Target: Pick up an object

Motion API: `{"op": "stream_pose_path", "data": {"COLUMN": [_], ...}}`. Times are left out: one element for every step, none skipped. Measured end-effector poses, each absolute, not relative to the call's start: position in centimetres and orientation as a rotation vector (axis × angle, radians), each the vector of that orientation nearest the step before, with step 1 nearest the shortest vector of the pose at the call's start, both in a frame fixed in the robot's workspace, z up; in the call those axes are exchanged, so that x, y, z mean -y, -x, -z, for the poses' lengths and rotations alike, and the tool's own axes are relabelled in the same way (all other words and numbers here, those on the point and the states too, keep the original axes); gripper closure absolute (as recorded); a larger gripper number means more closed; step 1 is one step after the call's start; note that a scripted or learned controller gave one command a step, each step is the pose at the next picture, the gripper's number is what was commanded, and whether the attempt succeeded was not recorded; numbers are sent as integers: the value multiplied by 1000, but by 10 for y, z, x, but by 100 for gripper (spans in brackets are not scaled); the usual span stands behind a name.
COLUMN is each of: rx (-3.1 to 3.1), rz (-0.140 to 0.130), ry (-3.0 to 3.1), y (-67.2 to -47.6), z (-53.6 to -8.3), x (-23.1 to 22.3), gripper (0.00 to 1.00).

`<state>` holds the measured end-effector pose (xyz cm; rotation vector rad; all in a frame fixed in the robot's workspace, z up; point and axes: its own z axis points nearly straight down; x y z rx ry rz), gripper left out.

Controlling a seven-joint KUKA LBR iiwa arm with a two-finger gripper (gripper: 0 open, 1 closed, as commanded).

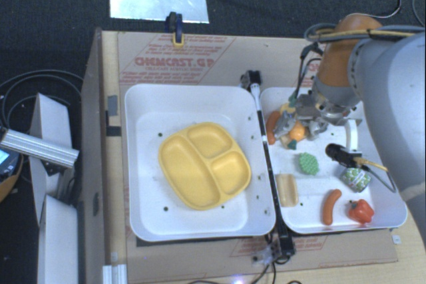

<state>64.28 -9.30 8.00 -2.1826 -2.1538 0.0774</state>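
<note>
My gripper hangs low over the far left part of the right bin. A small orange ball-like piece lies right under it, partly covered by it. An orange carrot-shaped piece sits just to its left, against the bin wall. A green knobbly piece is a little nearer the front. Whether anything is held I cannot see.
The right bin also holds a beige bread slice, a red-brown sausage, a red pepper, a green-and-white can and a white piece. A yellow divided plate lies in the left bin.
</note>
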Motion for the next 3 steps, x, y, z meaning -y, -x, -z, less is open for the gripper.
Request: {"op": "stream_pose_path", "data": {"rx": [2169,2166,2168], "rz": [-58,-56,-64], "ry": [2197,2192,2185], "y": [-637,-637,-636], "z": [-80,-80,-90], "x": [92,94,95], "gripper": [0,0,100]}}
